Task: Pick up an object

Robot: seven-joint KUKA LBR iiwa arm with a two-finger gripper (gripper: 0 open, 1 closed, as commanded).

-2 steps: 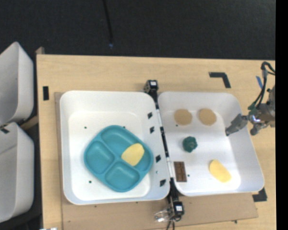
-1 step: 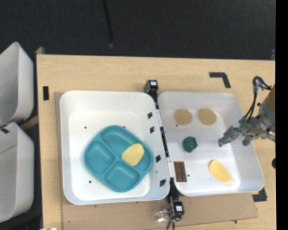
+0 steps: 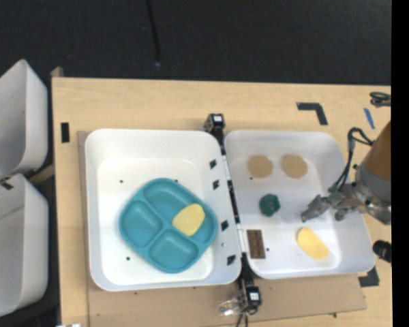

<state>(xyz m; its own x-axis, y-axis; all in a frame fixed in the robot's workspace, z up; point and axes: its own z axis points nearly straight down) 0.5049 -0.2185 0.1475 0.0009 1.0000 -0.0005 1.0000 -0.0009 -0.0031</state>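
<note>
The right bin (image 3: 341, 268) holds a small dark green lump (image 3: 270, 204), a yellow oval piece (image 3: 313, 243), two tan round discs (image 3: 260, 166) (image 3: 294, 165) and a brown flat rectangle (image 3: 254, 243). My gripper (image 3: 323, 214) hangs over the right side of this bin, to the right of the green lump and just above the yellow piece. Its fingers are spread open and hold nothing. In the left bin (image 3: 102, 182) a teal divided plate (image 3: 157, 240) carries another yellow piece (image 3: 189, 219).
A black clip-lined divider (image 3: 226, 189) separates the two bins. The arm's orange band (image 3: 380, 152) stands at the right edge with cables beside it. White containers (image 3: 10, 128) sit off the bench to the left. Black corner marks (image 3: 313, 111) lie on the wooden bench.
</note>
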